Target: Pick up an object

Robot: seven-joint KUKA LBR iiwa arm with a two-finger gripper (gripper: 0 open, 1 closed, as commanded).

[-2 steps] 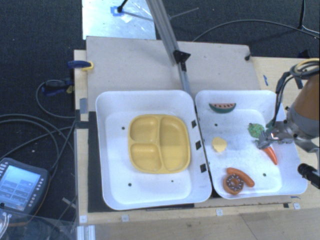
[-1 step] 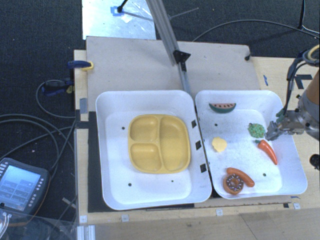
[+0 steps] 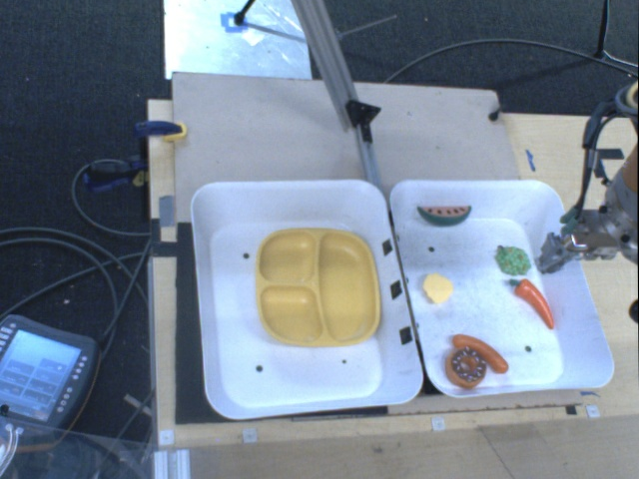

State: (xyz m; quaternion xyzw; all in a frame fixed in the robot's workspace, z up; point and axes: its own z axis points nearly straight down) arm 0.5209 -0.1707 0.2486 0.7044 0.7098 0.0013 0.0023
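The right bin (image 3: 589, 362) holds a watermelon slice (image 3: 443, 213) at the back, a green broccoli piece (image 3: 513, 259), an orange carrot (image 3: 536, 302), a yellow chip-like piece (image 3: 437, 288), a sausage (image 3: 481, 352) and a chocolate doughnut (image 3: 466, 368) at the front. My gripper (image 3: 555, 252) hangs at the bin's right rim, just right of the broccoli and above the carrot's top. Nothing shows between its fingers.
The left bin (image 3: 220, 367) carries a yellow divided tray (image 3: 318, 285). A grey pole (image 3: 329, 58) slants over the back of the bench down to the gap between the bins. Cables and a teach pendant (image 3: 38, 367) lie off the bench's left.
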